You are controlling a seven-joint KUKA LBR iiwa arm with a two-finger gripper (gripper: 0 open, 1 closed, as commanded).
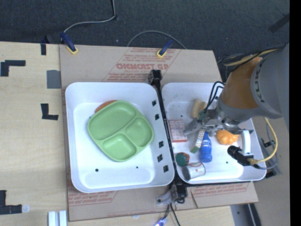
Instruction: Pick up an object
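Pick not yet made, by the look of it: nothing visible between the fingers. Candidates all lie in the right bin: blue bottle, orange piece, tan item. Arm reaches in from right, wrist low; pincer just above bottle, fingers' spread cannot tell.

Pale green divided plate in the white left bin; an orange edge peeks out behind it. In the white right bin: blue bottle, orange lump, dark green piece.
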